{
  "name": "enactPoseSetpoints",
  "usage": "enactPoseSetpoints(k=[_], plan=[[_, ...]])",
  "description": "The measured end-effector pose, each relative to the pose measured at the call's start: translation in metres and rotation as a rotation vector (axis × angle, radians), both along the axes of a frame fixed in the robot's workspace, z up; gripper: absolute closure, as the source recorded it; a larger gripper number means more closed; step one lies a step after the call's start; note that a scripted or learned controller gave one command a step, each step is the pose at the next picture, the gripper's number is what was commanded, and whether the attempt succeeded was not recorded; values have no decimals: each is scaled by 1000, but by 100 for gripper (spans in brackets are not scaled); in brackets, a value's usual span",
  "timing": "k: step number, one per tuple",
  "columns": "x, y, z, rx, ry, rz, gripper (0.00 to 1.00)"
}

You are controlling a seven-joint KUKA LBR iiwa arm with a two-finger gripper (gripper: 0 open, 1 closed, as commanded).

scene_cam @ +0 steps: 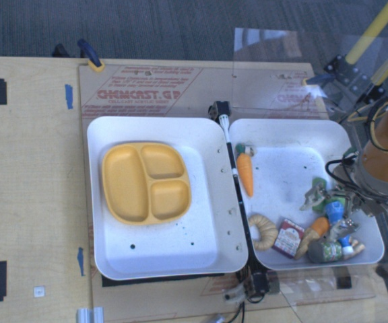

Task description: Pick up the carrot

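**One carrot lying loose by the divider**

One small orange toy carrot with a green top [245,169] is lying in the right-hand shallow white bin [295,134], along its left wall at centre frame, green end pointing toward the top of the frame. It is resting alone on bare bin floor, well apart from the clutter. At the lower right of that bin, a heap of small toys is crowding together: a tan ring-shaped pastry [262,231], a small red printed packet [289,237] just beside it, and further mixed pieces in green, blue and orange [332,231]. The grey arm with its orange band [386,140] is reaching in at the right edge, and its gripper [335,204] is hanging over the heap, far from the carrot; how far its tool is opened cannot be told here. In the left white bin [201,247], a yellow three-compartment plastic plate [146,182] is sitting.
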State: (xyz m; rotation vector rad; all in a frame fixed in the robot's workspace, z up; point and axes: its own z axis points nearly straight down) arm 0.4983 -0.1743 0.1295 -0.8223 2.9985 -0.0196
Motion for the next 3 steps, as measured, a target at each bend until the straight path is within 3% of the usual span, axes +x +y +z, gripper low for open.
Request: enactPoseSetpoints(k=[1, 2, 3], plan=[[10, 26, -35, -13, -8, 322, 0], [8, 10, -35, -3, -11, 49, 0], [15, 13, -38, 7, 16, -280, 0]])
